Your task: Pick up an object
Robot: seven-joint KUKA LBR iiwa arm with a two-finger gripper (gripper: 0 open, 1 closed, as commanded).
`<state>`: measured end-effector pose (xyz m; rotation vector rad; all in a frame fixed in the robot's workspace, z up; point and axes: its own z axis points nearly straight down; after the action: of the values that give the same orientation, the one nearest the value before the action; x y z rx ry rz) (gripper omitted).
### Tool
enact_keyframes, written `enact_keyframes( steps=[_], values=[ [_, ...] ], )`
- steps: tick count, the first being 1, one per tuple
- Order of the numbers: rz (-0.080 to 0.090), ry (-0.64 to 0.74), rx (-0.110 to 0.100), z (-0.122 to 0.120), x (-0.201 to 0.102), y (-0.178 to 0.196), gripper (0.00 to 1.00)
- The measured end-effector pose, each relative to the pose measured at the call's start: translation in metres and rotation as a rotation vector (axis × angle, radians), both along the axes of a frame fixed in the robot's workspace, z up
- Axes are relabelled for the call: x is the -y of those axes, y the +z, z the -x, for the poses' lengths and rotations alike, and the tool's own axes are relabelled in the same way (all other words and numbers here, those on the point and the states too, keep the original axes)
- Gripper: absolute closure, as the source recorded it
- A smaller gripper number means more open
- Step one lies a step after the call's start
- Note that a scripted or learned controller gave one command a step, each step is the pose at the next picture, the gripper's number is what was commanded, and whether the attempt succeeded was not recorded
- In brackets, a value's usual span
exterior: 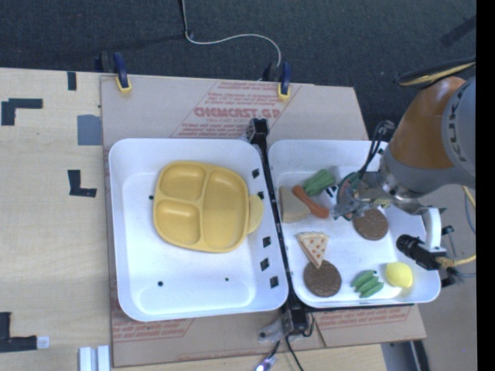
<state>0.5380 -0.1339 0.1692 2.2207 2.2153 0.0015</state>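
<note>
1. The gripper (pixel 349 197) hung low over the middle of the right bin (pixel 352 150). Its fingertips were lost in dark clutter, so I cannot tell how wide it stood or whether it had anything.
2. Just beside it, toward the bin's right wall, lay a brown disc (pixel 371 224), the nearest candidate to lift. It was probably a light, stiff toy cookie; being flat, it would need pinching across its rim.
3. On the other side lay an orange sausage (pixel 310 202), and above that a green piece (pixel 318 181), toward the far edge. Both looked like light, smooth plastic; the sausage would be best gripped across its narrow middle, though it might roll.
4. A pale slice (pixel 291 205) sat against the bin's left wall.
5. Toward the near edge were a pizza wedge (pixel 313 246), a second disc (pixel 322 278), green pods (pixel 368 284), and a lemon (pixel 398 274) in the near right corner. The lemon, being round, looked likely to slip.
6. The left bin (pixel 124 230) carried a yellow divided plate (pixel 203 205) toward its far edge.
7. The cardboard (pixel 232 110) beneath bore red print, reading roughly "CHEMCAST GP"; I could not be sure of it.
</note>
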Motion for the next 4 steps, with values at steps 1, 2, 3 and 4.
enact_keyframes(
  steps=[1,2,3,4],
  values=[
    [-0.003,0.003,-0.006,0.001,-0.003,-0.005,0.0],
    [-0.007,0.005,-0.004,-0.044,-0.019,-0.084,0.0],
    [-0.01,-0.001,-0.035,-0.111,-0.02,-0.083,0.0],
    [-0.029,0.001,-0.056,-0.118,0.009,-0.084,0.0]
  ],
)
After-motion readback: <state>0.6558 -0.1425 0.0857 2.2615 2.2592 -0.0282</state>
